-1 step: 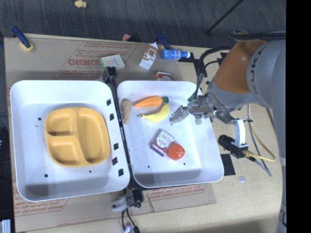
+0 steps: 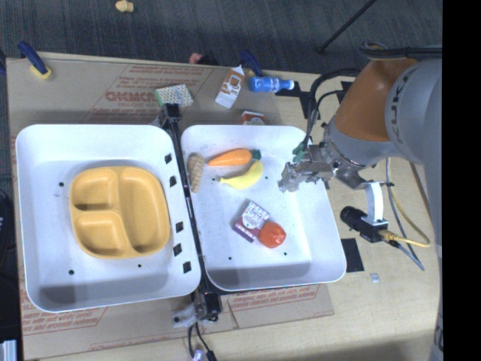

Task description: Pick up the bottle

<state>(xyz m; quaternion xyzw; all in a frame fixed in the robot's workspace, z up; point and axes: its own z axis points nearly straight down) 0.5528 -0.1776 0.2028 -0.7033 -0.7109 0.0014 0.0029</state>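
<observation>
Pick not yet begun. Nearest, in the right bin [image 2: 319, 265], a glossy red tomato-like piece [image 2: 272, 235] is touching a printed packet [image 2: 252, 220]. Farther in, a smooth banana [image 2: 244, 177], a carrot [image 2: 231, 158] and a ridged cone [image 2: 196, 171] are lying together. The gripper [image 2: 298, 173] is hovering over that bin's right edge, grasping nothing visible; finger state unclear. The blue plastic bottle [image 2: 268, 85] is lying on cardboard beyond the bins, well apart from the gripper.

Glossy white plastic bins [image 2: 323, 232], matt yellow tray [image 2: 120, 209]
</observation>
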